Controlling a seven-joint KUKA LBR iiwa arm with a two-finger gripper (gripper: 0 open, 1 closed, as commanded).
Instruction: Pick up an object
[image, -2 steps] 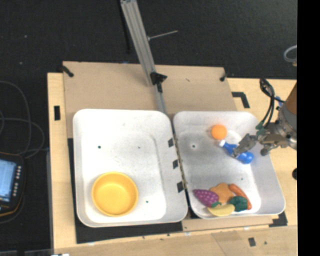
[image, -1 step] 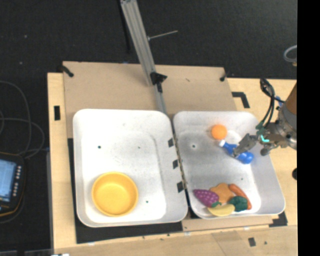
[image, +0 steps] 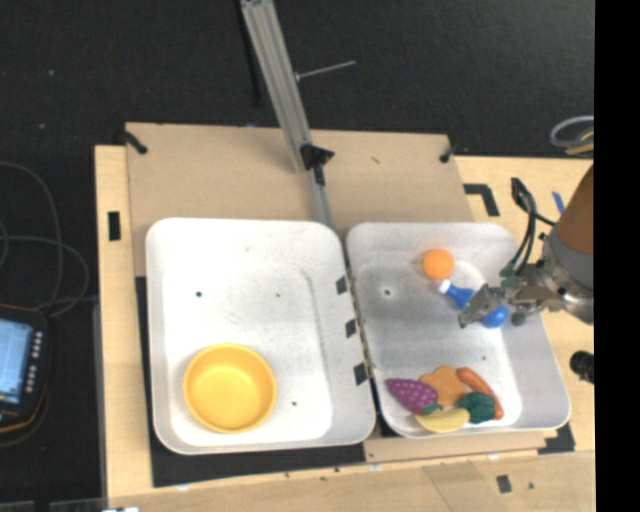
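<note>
In the right bin (image: 400, 300), an orange ball (image: 437, 263) lies at the back. A blue and white object (image: 459, 292) sits just in front of it. My gripper (image: 495, 312) reaches in from the right and hangs low over the bin, open. Its dark fingers (image: 472, 314) stand either side of a blue piece (image: 492, 319) by the blue and white object. I cannot tell whether they touch it. At the bin's front lies a pile of toy food: purple grapes (image: 411, 393), an orange carrot (image: 474, 380), a green piece (image: 482, 406) and a yellow banana (image: 441, 422).
A yellow bowl (image: 229, 386) sits in the front of the left bin (image: 240, 270). A grey metal post (image: 285, 90) rises from behind the bins. The arm's orange band (image: 576, 215) and its cables (image: 525, 215) are at the right edge.
</note>
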